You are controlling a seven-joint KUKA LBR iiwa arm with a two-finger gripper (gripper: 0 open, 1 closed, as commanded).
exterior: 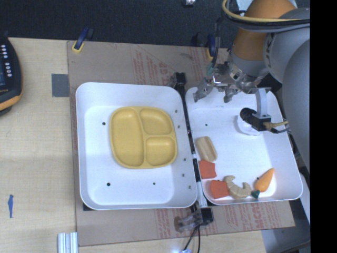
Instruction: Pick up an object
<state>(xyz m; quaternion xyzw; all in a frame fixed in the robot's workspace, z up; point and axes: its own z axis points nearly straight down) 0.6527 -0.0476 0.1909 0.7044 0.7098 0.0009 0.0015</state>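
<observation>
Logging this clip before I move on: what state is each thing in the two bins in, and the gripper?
Gripper: open, nothing between its fingers, over the right bin's far edge.
Yellow tray: flat in the left bin, compartments bare.
Bread roll: lying loose.
Red blocks: lying loose.
Carrot: lying loose, near corner.

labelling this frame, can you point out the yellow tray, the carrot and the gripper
yellow tray (124, 136): camera view, large left compartment
carrot (265, 178): camera view, middle of the orange body
gripper (217, 94): camera view, midway between the fingertips
</observation>
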